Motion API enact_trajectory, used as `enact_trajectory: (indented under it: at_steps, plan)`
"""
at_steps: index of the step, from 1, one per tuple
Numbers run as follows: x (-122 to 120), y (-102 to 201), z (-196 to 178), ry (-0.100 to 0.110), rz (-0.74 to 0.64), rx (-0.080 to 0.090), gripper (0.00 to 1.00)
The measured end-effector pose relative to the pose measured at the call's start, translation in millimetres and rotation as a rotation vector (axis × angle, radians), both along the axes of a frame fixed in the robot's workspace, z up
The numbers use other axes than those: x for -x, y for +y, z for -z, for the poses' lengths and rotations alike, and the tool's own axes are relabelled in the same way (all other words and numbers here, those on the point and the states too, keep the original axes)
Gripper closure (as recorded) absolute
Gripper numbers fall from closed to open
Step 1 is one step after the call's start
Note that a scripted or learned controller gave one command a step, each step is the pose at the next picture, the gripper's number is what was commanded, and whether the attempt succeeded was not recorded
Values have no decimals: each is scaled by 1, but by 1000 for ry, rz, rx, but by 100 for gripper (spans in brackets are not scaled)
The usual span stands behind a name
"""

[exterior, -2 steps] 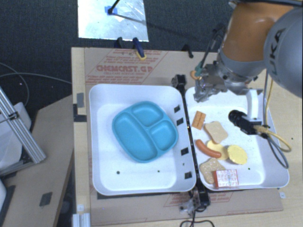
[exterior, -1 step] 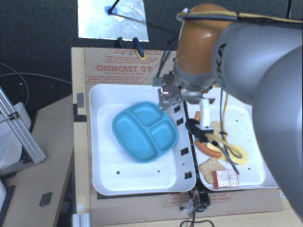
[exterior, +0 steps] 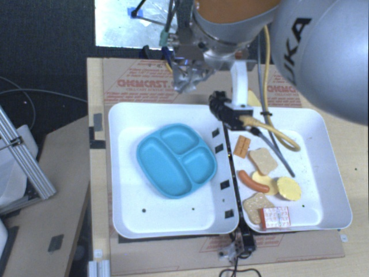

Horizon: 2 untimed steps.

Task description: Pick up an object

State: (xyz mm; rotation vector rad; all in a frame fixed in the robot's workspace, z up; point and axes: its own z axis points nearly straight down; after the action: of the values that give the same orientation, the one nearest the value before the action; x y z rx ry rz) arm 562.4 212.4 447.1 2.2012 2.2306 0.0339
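At the bottom of the frame, the right bin (exterior: 323,154) holds toy food: a red-and-white packet (exterior: 275,217), a bread slice (exterior: 257,203), a yellow round piece (exterior: 289,188), a sausage (exterior: 252,180), another bread slice (exterior: 263,160) and an orange waffle piece (exterior: 241,146). Left of them, a blue divided plate (exterior: 176,160) lies in the left bin (exterior: 124,154). Higher up, the gripper (exterior: 185,79) hangs over the cardboard (exterior: 135,79) beyond the bins; whether it is wide or narrow cannot be told.
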Motion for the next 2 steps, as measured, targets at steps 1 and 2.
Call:
enact_trajectory:
  at_steps: [1,2]
  plan:
    - [16,24,-69,10,5,4,0]
    - [15,22,-76,14,2,7,100]
